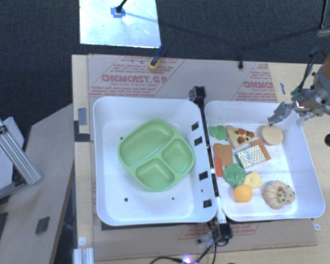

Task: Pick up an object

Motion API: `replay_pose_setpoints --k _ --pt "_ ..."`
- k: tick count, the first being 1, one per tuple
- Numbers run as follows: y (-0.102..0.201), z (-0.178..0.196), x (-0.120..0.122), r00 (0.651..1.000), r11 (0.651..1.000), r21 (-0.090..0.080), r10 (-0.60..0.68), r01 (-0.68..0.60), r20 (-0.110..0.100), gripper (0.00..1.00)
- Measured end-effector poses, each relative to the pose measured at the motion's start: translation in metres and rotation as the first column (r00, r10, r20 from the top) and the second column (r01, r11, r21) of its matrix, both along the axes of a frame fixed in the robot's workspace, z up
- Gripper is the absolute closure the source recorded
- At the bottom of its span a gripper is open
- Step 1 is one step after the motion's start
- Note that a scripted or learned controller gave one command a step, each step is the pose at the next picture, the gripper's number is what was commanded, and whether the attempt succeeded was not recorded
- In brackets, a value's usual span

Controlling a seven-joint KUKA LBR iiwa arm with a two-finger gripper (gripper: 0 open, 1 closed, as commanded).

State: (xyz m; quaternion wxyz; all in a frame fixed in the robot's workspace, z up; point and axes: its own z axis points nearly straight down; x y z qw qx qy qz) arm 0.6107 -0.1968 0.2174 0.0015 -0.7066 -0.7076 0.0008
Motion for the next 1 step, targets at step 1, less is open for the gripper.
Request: replay_pose_setpoints --k 1 --pt "-0.0019 -0.0429 -0.0041 1.000 1.000 -0.001 0.000 0.000 0.002 0.00"
